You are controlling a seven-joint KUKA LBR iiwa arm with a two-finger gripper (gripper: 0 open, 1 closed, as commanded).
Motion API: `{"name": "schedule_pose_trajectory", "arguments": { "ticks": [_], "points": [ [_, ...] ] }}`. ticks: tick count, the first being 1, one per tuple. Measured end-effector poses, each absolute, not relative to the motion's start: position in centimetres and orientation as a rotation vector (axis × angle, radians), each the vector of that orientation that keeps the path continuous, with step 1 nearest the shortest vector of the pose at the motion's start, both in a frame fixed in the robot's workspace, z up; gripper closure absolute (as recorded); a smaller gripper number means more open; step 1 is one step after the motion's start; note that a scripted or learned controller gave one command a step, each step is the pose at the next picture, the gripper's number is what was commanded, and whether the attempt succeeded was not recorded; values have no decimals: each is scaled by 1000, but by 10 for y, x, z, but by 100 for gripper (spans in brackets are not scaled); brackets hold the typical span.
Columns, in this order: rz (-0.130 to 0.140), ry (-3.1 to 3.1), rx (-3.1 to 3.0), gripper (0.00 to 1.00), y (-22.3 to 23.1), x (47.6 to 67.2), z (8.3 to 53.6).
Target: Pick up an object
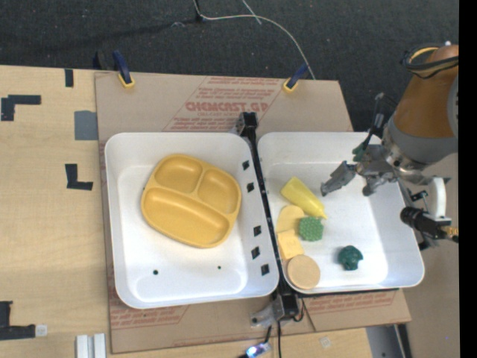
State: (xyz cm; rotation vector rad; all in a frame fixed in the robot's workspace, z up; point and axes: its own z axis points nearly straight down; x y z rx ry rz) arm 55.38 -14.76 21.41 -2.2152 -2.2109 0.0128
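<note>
So the gripper point(350, 176) hangs over the right bin point(373, 233), jaws spread apart and grasping nothing. Nearest pick is the yellow corn piece point(303, 197), just left of it and lying at a slant. I'd line the jaws across its narrow side and drop straight down, since the green broccoli point(311, 229) sits right beside it.
</note>
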Motion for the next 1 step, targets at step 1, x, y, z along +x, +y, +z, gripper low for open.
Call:
{"name": "schedule_pose_trajectory", "arguments": {
  "ticks": [1],
  "points": [
    [2,-2222,-2219,0,-147,557,221]
  ]
}}
